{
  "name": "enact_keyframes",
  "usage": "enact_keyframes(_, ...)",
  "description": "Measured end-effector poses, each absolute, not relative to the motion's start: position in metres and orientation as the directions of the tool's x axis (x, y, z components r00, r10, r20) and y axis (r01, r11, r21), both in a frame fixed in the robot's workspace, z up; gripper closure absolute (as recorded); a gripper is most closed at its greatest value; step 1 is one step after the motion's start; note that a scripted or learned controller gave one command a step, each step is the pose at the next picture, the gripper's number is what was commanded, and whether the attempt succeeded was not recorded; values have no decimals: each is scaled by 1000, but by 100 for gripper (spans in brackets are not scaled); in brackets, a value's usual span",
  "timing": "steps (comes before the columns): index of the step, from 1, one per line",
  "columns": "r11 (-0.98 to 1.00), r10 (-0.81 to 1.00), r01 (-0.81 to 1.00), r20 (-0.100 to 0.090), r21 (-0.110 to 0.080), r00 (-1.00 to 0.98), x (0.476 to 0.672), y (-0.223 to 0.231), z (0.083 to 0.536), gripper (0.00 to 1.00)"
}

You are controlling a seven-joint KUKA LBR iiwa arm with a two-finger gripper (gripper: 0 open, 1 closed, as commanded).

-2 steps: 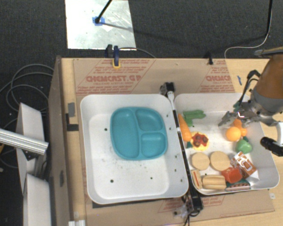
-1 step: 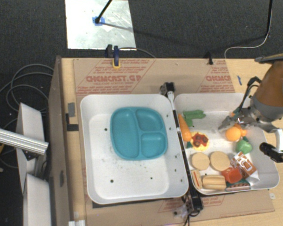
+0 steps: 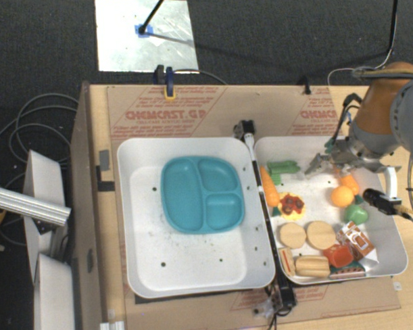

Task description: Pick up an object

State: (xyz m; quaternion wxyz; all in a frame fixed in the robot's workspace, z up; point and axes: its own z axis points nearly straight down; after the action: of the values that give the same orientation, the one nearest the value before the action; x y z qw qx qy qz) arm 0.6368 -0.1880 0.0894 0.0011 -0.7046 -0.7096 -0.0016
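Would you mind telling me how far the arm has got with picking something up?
Done: the gripper is over the right bin, near the green block. In hand: nothing visible between its fingers. Left: grasp and lift; the orange, carrot and other toys lie in the bin.

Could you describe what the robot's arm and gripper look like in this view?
The arm is bulky and rounded, grey with an orange band above the wrist. Its gripper is a small metallic grey assembly with dark cabling beside it, tapering to thin fingers.

bins (image 3: 147, 197): glossy white plastic | plate (image 3: 201, 194): smooth teal plastic | bench (image 3: 211, 110): matt cardboard w/ red print
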Motion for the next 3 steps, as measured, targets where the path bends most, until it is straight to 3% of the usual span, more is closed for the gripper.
enact_keyframes(1, -1, 1000, 1000, -1, 3, 1, 584, -208, 154, 0)
enact_keyframes(2, 5, 1000, 1000, 5, 10, -5, 582, -195, 101, 0)
enact_keyframes(3, 6, 1000, 1000, -4, 13, -6, 606, -189, 214, 0)
